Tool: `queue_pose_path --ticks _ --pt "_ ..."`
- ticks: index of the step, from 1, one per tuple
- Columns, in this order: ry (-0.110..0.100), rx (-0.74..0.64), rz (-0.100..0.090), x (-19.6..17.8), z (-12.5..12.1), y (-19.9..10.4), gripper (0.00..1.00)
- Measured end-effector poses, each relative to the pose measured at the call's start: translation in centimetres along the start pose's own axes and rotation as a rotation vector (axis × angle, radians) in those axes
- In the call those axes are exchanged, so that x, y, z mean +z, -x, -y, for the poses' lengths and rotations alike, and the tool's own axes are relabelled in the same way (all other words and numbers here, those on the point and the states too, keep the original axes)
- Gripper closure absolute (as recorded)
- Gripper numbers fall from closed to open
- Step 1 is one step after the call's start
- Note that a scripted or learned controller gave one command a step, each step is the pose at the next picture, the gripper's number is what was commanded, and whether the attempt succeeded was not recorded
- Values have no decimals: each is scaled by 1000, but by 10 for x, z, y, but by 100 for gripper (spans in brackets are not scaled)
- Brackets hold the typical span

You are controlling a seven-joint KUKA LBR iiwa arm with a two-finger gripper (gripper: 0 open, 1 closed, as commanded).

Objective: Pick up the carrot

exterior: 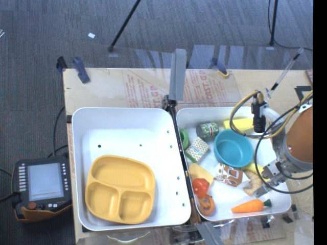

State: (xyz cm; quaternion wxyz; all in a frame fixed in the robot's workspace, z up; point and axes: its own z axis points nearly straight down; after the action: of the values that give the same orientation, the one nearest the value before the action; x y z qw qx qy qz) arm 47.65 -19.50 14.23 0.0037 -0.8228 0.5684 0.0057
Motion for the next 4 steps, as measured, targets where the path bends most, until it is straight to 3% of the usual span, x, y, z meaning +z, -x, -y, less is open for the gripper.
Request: queue_pose_path --ticks 1,2,4 --pt "-5 -117 -11 -85 51 -26 100" --pt "0 -500 -5 -86 58 -23 100" --pt "-4 -480 11 -102 57 -24 100"
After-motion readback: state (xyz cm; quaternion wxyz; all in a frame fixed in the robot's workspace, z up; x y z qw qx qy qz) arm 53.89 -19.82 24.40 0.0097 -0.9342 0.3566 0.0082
